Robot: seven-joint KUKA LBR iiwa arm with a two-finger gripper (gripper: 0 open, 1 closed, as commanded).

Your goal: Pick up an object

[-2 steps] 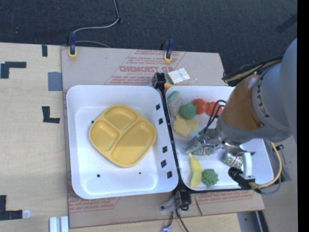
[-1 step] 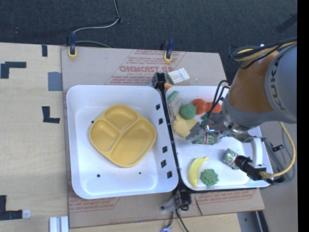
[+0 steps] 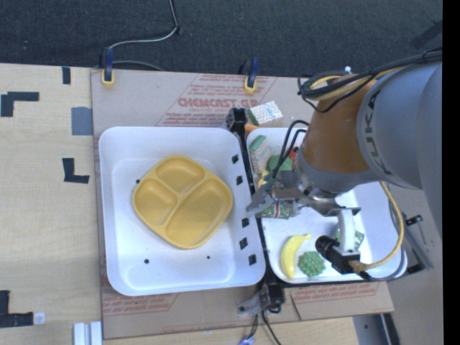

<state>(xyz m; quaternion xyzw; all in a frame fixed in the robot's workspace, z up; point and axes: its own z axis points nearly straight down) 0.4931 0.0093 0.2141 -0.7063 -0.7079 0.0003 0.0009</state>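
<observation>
Object to pick: not yet settled; candidates lie in the right bin (image 3: 381, 192), namely a banana (image 3: 290, 254) and a green bumpy ball (image 3: 311, 264) near its front edge, touching each other, plus mixed green and patterned items (image 3: 277, 165) toward the back. Gripper (image 3: 277, 201): low inside the right bin, close to the divider between bins, over a cluttered patch; whether it grips anything cannot be told from this slant. Step judged: reaching down for a grasp. Next move calls for closing on one item, then lifting straight up. Left bin (image 3: 115, 214): holds a yellow divided plate (image 3: 183, 201), well apart. Obstructions: bin wall just beside the gripper, crowded neighbours, black cable (image 3: 291, 141) hanging near the wrist
</observation>
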